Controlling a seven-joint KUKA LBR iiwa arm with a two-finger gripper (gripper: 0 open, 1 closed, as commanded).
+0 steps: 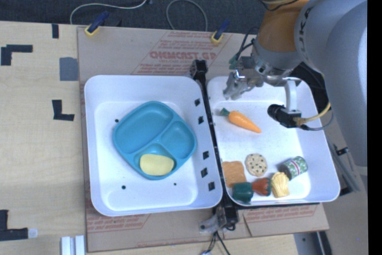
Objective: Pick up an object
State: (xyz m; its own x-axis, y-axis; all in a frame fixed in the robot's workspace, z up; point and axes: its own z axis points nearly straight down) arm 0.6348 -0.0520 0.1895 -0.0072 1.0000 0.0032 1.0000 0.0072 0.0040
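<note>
We see the gripper (239,85) above the far end of the right bin (316,146), nothing between its fingers; whether they are apart or together we cannot tell. Just below it lies the carrot (242,120). Near the front wall cluster a cracker (233,172), cookie (256,163), can (294,166), corn (279,184) and two small pieces hard to identify. The left bin (98,128) holds a blue plate (155,134) with a yellow piece (157,165).
</note>
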